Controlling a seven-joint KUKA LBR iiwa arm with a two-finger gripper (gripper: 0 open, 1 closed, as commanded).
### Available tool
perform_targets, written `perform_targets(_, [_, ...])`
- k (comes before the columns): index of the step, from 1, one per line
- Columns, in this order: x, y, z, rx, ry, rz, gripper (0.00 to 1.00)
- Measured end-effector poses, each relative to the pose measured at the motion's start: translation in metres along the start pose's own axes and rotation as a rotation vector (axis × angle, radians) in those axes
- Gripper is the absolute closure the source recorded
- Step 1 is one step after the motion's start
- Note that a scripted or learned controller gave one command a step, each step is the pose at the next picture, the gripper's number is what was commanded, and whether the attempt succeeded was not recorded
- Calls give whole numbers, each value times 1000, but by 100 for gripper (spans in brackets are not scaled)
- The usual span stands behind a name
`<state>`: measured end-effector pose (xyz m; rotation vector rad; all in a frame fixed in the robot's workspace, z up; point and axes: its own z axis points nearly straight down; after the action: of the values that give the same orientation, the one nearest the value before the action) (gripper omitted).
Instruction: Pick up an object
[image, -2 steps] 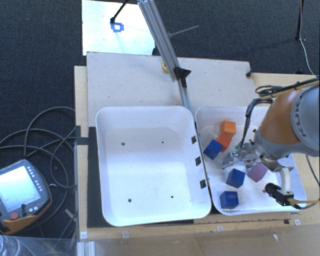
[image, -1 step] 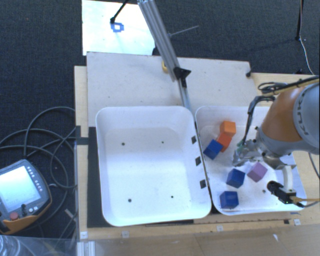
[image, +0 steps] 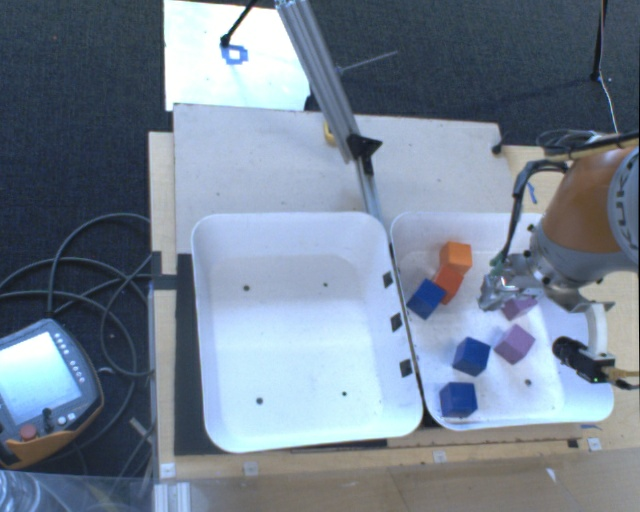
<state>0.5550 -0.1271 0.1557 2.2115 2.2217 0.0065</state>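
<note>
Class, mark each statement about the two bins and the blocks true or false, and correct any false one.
1. All blocks lie in the right bin. True.
2. There are three blue blocks. True.
3. The orange block lies in the left bin. False: it is in the right bin.
4. The gripper hangs over the left bin. False: it is over the right bin, by a purple block.
5. The arm's wrist band is green. False: orange.
</note>
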Motion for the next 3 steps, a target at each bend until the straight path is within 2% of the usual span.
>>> perform_targets(2, [-6,-11,-118,-2,0,0,100])
perform_targets(3, [53,8,-107,5,3,-6,100])
